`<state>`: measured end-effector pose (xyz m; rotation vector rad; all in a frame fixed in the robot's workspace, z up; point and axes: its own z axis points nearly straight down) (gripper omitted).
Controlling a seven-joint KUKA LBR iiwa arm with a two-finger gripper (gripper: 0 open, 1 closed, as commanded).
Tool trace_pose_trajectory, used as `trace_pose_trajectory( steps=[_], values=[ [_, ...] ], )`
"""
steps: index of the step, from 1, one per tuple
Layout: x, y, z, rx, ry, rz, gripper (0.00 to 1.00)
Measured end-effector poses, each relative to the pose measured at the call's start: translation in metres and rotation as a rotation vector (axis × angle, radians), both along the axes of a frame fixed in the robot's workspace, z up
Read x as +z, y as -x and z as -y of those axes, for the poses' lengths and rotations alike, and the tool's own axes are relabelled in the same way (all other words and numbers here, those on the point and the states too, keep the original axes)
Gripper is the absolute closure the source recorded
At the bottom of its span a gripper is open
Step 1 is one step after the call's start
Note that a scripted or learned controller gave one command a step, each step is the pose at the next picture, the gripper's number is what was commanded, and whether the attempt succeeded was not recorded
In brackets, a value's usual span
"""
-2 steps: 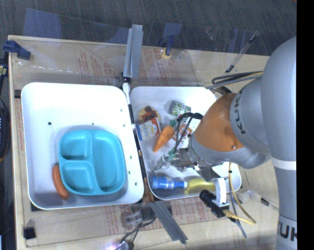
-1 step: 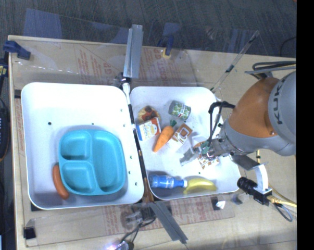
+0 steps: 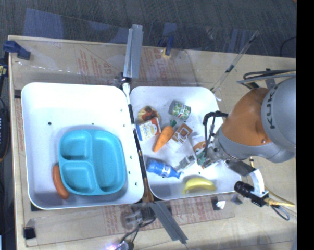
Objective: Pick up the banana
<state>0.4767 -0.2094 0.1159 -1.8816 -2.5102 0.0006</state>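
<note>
The curved yellow banana (image 3: 199, 184) is lying near the front edge of the right shallow white bin (image 3: 162, 94), just right of a blue plastic bottle (image 3: 162, 169). The grey arm's tool (image 3: 201, 159) is hanging low over that bin, above and just beyond the banana, apart from it; I cannot tell how the tool is set. An orange carrot (image 3: 163, 137), a green can (image 3: 179, 110) and small packets are lying farther back. In the left white bin (image 3: 37, 95) a turquoise divided tray (image 3: 92, 161) is sitting beside an orange sausage (image 3: 59, 181). Both bins are resting on the bench (image 3: 68, 56).
</note>
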Motion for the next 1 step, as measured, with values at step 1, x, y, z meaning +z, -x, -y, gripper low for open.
trace_pose_trajectory(
  steps=[1],
  values=[
    [-0.0242, -0.0007, -0.0106, 0.183, 0.001, 0.003, 0.0]
  ],
)
